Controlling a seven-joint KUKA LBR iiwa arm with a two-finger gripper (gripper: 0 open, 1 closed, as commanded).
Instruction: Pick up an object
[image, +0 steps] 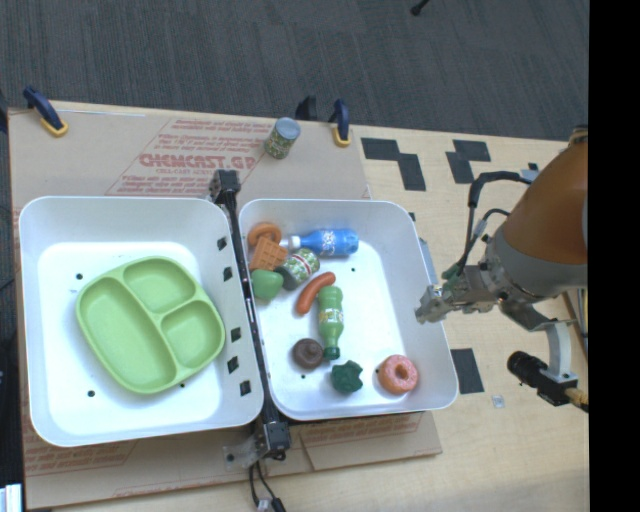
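The pink doughnut, nearest the tool whose opening I cannot tell, looks light and stiff; pinch it across its ring.

This is a robotics lab or test cell rather than a home. Two white bins sit side by side on a cardboard sheet printed with red lettering, fastened by clamps at the upper left and top centre of the frame. Black square markers are stuck on the light bench at the upper right. Toy food fills the right bin, and dark carpet runs along the top.
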